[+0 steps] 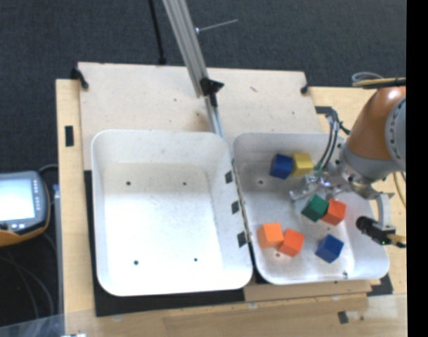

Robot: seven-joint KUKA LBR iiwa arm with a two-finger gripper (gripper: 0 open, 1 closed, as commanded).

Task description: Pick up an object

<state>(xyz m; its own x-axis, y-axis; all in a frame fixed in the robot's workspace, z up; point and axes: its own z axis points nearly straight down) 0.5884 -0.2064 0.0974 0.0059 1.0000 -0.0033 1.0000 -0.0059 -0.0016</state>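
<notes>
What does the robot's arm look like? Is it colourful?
A little! The arm is rounded, with a big orange band and grey metal beside it. Thin dark cables curve down its side to the gripper, which is small, silvery metal. A black part with a yellowish tip sticks out lower down.

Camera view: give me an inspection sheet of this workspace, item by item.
Surface: wooden bench bearing a left bin and a right bin, side by side.
Job's things: in the right bin, blue cube touching yellow cube; green cube against an orange cube; two orange cubes together; second blue cube apart.
Clutter: nothing seen.
Grippers: pincer low over the green cube; grip not discernible.
Cables: black cables on the arm.
Surroundings: metal rail, dark carpet, handheld screen at left.
</notes>
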